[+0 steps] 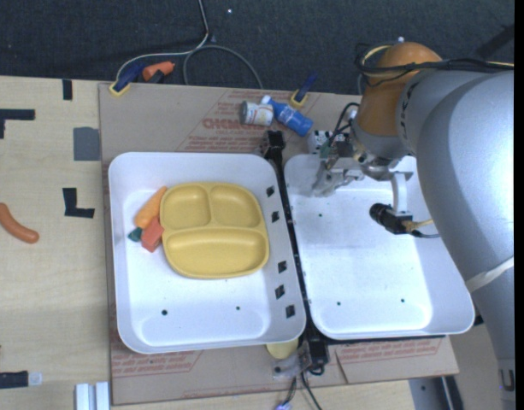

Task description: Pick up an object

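At the right bin's (364, 314) far-left corner: gripper (330, 173) sits low, finger state unreadable. Nearest pickable things are across the divider in the left bin (133, 314): yellow tray (214, 229) centre, long axis left-right; orange piece (149, 209) at its left edge.

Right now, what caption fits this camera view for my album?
Robot arm reaches into the right bin; a yellow divided plate sits in the left bin.

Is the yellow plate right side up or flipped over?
Right side up: the yellow plate lies flat in the left bin, its three hollow sections facing up.
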You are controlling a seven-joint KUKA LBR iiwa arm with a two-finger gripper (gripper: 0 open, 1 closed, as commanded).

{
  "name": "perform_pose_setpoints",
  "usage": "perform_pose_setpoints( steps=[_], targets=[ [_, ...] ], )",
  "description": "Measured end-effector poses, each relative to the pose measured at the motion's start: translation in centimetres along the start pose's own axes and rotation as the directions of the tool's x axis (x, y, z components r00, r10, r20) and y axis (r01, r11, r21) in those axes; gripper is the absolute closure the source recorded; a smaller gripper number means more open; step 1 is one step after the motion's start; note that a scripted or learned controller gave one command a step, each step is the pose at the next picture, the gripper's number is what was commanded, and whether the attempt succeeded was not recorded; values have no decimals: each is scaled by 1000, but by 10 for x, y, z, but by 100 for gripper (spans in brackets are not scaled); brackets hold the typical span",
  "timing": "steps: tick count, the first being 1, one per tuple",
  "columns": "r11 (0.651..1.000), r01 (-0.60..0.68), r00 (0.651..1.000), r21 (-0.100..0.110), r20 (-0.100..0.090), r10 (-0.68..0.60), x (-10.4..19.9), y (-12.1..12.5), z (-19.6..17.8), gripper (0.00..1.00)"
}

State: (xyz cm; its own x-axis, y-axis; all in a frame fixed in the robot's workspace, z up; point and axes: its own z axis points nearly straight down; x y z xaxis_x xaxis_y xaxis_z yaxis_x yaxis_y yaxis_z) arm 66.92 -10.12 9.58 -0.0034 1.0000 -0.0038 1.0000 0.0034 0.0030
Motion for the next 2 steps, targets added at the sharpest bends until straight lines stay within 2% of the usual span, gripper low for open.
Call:
perform_pose_setpoints(
  steps=[1,2],
  targets=[
    [1000,5,1000,-3,-8,-5,84,-67,-95,100],
    [1000,8,1000,3,-8,-8,175,-50,-89,100]
  ],
)
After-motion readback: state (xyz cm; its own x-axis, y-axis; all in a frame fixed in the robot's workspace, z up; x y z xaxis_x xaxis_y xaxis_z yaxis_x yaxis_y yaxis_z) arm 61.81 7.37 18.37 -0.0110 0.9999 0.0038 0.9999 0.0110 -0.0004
